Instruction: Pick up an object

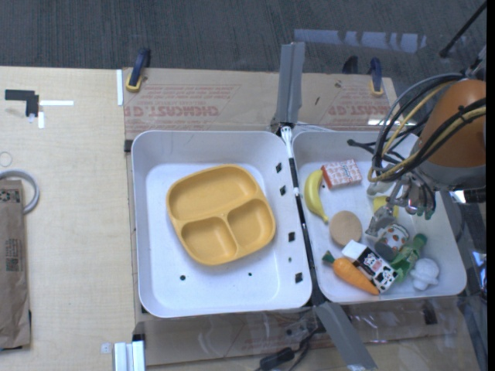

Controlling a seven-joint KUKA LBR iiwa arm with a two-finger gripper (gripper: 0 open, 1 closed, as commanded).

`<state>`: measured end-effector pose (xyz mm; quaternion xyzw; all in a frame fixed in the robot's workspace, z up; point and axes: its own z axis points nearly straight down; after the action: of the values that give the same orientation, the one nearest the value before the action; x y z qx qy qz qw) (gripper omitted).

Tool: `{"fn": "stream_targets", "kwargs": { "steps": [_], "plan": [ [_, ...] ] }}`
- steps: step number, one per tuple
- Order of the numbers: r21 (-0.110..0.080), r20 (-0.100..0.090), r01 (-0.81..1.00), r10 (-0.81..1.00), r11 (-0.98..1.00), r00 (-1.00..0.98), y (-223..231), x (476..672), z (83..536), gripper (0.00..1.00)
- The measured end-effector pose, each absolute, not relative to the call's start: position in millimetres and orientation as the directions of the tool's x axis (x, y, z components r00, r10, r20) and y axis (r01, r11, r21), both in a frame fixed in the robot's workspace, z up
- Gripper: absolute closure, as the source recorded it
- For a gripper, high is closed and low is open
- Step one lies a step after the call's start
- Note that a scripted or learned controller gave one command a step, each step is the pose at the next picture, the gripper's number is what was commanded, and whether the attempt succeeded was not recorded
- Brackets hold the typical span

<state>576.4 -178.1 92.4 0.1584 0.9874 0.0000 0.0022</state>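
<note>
While the arm (452, 126) reaches in from the right, its gripper (384, 224) hangs low over the right bin (456, 280), above the cluster of toys at that bin's near side. Whether its jaws are wide, narrow or closed on something cannot be told, since cables and the wrist hide much of it. No object can be seen lifted clear of the pile, so the pick looks not yet done.

The things to choose from all lie in the right bin: a banana (312, 194) along the left wall, a red-and-white box (341, 174) toward the far side, a tan disc (346, 226) in the middle, a carrot (352, 275) at the near edge touching a black-and-white block (371, 265), a green piece (411, 255) and a white figure (425, 272) in the near right corner. Packed so closely, they likely make a clean grasp hard; the disc and banana stand more apart.

The left bin (147, 230) holds 1 yellow divided plate (220, 213) with 3 compartments, presumably a place for sorted items.
</note>
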Motion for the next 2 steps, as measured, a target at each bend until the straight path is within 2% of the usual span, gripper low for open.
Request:
{"fn": "stream_targets", "kwargs": {
  "steps": [1, 2],
  "plan": [
    [-0.001, -0.007, -0.129, -0.129, 0.992, -0.992, -220, 620.6, 93, 0.00],
    [-0.002, -0.014, -0.125, -0.125, 0.992, -0.992, -221, 622.2, 104, 1.00]
  ]
}}
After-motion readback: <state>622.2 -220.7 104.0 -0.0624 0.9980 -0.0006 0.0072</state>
